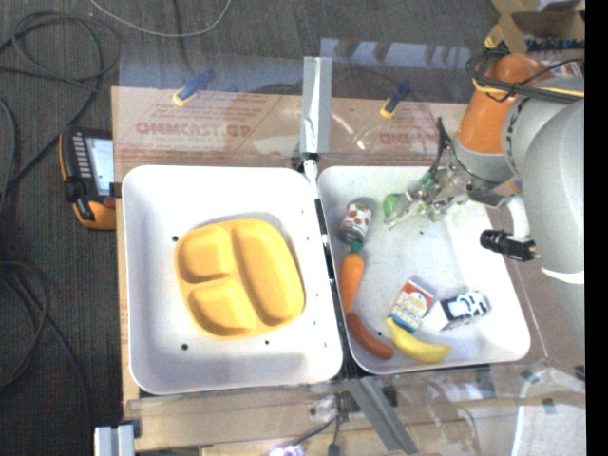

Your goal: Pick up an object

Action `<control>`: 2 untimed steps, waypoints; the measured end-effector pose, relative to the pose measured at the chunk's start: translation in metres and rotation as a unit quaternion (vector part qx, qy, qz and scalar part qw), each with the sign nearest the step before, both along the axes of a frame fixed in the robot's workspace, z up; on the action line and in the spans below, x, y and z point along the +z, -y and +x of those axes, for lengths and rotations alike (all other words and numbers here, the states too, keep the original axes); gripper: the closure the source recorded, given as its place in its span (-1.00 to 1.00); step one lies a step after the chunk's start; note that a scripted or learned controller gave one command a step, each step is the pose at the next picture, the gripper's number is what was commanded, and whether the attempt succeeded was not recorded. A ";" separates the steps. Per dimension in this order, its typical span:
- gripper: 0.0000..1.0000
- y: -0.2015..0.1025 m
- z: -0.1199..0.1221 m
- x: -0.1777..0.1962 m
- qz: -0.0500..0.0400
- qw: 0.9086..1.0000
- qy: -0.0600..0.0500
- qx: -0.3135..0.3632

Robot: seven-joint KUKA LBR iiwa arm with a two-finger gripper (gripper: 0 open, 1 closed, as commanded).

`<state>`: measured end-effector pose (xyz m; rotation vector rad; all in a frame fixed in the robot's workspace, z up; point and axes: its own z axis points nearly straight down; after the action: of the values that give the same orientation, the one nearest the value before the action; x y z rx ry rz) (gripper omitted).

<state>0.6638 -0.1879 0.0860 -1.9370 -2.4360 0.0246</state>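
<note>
So from above you've got two white bins on the desk [133, 103], and the left bin [142, 283] just has a yellow divided tray [240, 275] sitting in the middle of it. All the pickable stuff is in the right bin [503, 335]: a small can [357, 220] near the top left corner, an orange carrot [351, 279] below it along the left wall, a reddish sausage [370, 336] under that, a banana [418, 342] just beside the sausage, a little carton [412, 305] touching the banana's upper end, and a small black-and-white thing [465, 308] to the right of the carton that I can't really identify. The arm comes in from the right and the tool [439, 190] is down at the top of the right bin, right next to a small green object [394, 202]. Honestly it's a tangle of metal bits there and I can't tell whether the tool is open or closed, or whether it actually has the green thing. If that's the target, my guess is it's a light plastic toy, stiff and a bit slick, so squeezing it across its narrow middle seems safest. The carrot and banana look like easier bets to me, long and rigid, grab mid-length across the width.
</note>
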 end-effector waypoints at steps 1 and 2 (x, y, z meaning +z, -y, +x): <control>-1.00 0.000 0.000 0.000 0.000 1.000 0.000 0.000; -1.00 0.000 0.000 0.000 0.000 1.000 0.000 0.000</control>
<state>0.6638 -0.1880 0.0860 -1.9371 -2.4364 0.0246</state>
